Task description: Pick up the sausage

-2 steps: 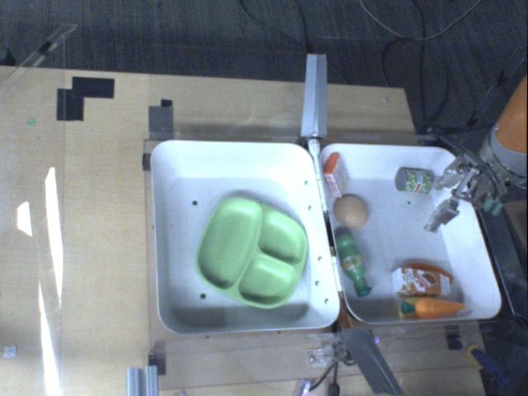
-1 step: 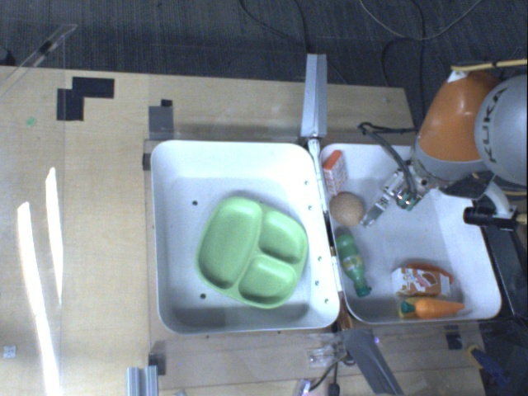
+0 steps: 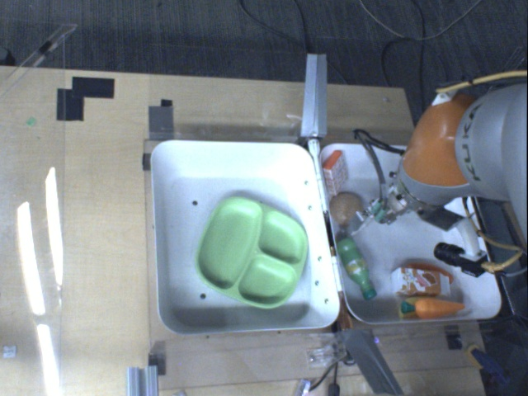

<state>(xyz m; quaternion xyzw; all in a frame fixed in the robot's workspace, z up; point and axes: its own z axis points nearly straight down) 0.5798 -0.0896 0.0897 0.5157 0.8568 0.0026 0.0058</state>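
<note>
A green three-part tray (image 3: 252,251) lies in the left bin (image 3: 173,180). In the right bin (image 3: 487,304), the brownish sausage (image 3: 344,207) rests at the far-left, a green bottle (image 3: 355,267) just nearer. The gripper (image 3: 381,209) hovers right beside the sausage; whether its jaws are spread I cannot tell.

arm (image 3: 495,139): grey shell | orange band | black cables

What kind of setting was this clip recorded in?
Most likely a robotics lab bench set up for pick-and-place trials. Two shallow white bins sit side by side on a wooden bench, loose cables trail over the dark floor, and toy food such as a green bottle and a carrot lies in the right bin.
</note>
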